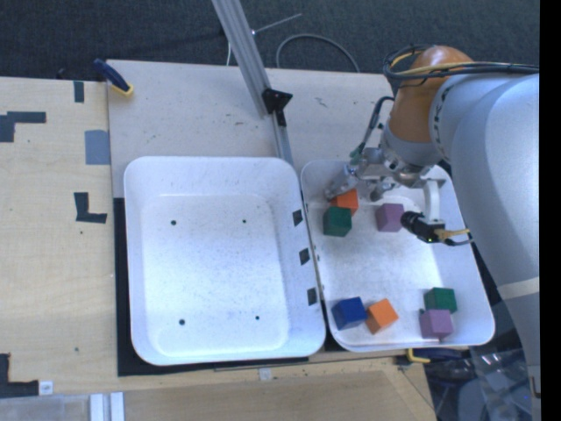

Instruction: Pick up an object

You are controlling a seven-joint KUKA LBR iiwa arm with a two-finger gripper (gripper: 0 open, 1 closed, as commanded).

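The grey arm [491, 147] is occupying the right side of the view, its orange band [421, 103] sitting above the wrist, and it is reaching down into the far end of the right bin [478, 274]. The left bin [215, 261] is lying beside it on the bench [53, 235], the two rims touching. The gripper [351, 181] is hanging low over the right bin's far left corner, directly above an orange block [347, 201]; whether it is gripping that block cannot be told, as the mechanism is hiding the contact.

A dark green block [337, 222] is sitting just beside the orange block, toward the near side. A purple block [389, 217] is resting near them, to the right. At the bin's near end, a blue block [349, 312] and a second orange block [381, 315] are lying side by side, touching. Further right, a second green block [440, 300] is sitting against a second purple block [436, 323].
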